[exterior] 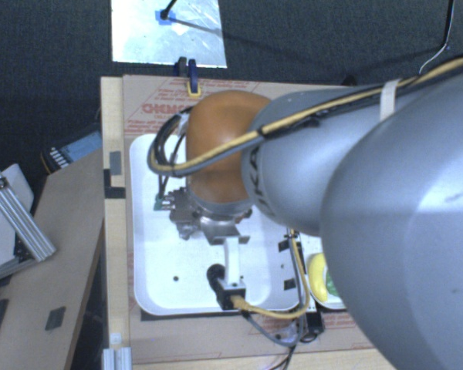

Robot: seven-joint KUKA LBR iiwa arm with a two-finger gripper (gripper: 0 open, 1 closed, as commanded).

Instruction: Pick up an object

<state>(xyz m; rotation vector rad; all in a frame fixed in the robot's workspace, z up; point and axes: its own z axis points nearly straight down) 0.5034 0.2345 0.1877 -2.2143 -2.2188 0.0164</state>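
Note:
My gripper (191,223) hangs low over the left white bin (150,284), just below the arm's orange band (220,149). The wrist and arm hide its fingertips and whatever lies under them. A yellow and green object (322,277) lies in the right bin at its left wall, partly covered by the arm; it is well to the right of the gripper. A tiny dark speck (175,278) marks the left bin's floor near its front.
The arm covers most of the right bin and the back of the left one. The bins rest on a cardboard sheet (150,106) held by a blue and yellow clamp (189,74). Aluminium rails (15,214) stand at the left.

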